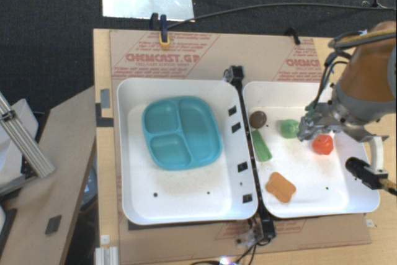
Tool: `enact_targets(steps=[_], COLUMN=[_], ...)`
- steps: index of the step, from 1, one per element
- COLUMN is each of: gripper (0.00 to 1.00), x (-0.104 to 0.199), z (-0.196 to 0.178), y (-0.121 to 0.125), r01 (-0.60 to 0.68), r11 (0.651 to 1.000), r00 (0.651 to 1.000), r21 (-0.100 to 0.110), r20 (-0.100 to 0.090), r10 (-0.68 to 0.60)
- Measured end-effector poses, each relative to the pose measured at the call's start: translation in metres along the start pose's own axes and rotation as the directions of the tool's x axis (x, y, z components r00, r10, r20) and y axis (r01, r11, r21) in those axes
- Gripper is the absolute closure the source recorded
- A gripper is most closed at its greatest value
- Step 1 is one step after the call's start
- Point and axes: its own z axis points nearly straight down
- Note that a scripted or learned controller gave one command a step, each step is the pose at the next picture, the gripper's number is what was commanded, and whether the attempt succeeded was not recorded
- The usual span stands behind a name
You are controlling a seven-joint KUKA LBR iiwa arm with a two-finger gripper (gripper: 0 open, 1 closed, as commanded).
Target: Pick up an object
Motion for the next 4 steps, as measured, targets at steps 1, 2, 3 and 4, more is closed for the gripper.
enact_targets(steps=[1,2,3,4], gripper=[1.0,1.0,1.0,1.0], x=[0.042,0.088,0.136,0.197], z=[-0.002,-0.012,-0.021,-0.021], y=[0.009,0.017,0.026,0.031], r01=[-0.001,-0.002,0.0,-0.001], r11=[1.0,1.0,1.0,1.0], r00=[1.0,1.0,1.0,1.0], r21=[0.0,0.001,0.0,0.0], r20=[0.0,0.0,0.0,0.0], r10=[0.001,0.002,0.0,0.001])
